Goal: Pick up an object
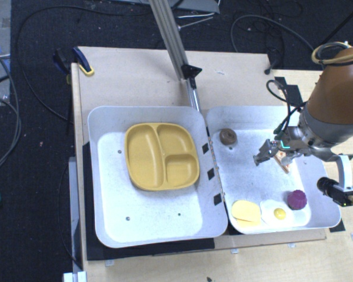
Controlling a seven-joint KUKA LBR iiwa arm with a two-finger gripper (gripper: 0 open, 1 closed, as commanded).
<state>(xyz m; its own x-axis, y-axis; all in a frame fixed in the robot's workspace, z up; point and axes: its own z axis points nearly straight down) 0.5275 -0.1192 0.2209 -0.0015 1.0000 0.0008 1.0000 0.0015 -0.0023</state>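
My gripper (275, 155) hangs over the middle of the right bin (247, 181), its fingers spread apart with nothing between them. A small brown round object (227, 136) lies to its left near the bin's back left corner. A purple ball-like object (296, 200) sits in front of the gripper at the bin's front right. A fried-egg toy (275, 212) and a pale yellow flat piece (246, 211) lie along the front edge.
A yellow divided plate (162, 155) rests in the left bin (112, 216). A grey metal pole (170, 31) slants up from between the bins. The arm's orange and grey body (335, 104) fills the right side.
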